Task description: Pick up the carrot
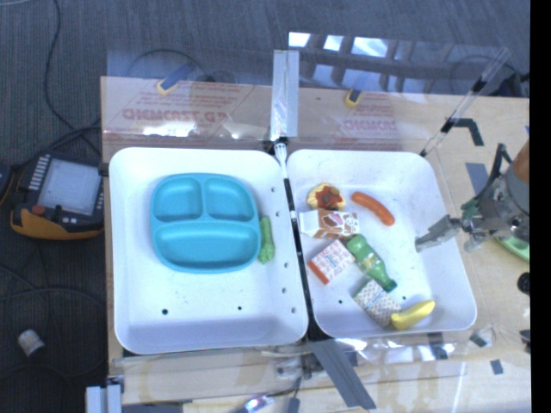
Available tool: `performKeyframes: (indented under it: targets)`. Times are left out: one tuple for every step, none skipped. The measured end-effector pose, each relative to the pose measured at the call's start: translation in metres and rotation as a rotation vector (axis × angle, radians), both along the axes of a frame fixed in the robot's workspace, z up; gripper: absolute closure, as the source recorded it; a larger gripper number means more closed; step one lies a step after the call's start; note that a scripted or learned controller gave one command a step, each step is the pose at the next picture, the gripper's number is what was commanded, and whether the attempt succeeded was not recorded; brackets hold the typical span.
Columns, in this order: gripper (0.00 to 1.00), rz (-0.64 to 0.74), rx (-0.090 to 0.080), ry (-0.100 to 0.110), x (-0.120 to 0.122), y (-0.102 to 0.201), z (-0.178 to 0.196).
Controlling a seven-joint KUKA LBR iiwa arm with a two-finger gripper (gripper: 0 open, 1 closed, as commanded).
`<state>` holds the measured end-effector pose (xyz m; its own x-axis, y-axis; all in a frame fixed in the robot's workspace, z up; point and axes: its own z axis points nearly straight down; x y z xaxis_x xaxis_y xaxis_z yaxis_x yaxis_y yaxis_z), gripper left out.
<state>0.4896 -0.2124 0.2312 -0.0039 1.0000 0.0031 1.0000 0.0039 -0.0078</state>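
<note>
While the arm hangs off at the right side, its end effector point(448, 232) sits over the right rim of the right bin point(430, 175), and honestly I can't tell how it's set from this angle, though nothing looks to be in its grip. The carrot point(373, 207) is lying in the upper middle of that bin, tilted, well apart from the end effector. Just left of it is a pizza slice toy point(326, 196), with a small printed packet point(331, 224) below that. A green bottle point(368, 261) lies diagonally in the middle, beside a red and white box point(329, 261). Down near the front rim a banana point(412, 314) is touching a patterned pouch point(373, 300). The left bin point(129, 317) has a blue divided plate point(206, 220) with a green pepper-ish thing point(267, 240) right against its right edge.
</note>
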Motion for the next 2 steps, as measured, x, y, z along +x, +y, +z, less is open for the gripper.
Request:
performKeyframes:
  targets:
    - [0.0, 0.287, -0.002, -0.003, -0.004, -0.004, 0.065]
    - [0.0, 0.242, -0.001, -0.004, 0.024, -0.011, 0.089]
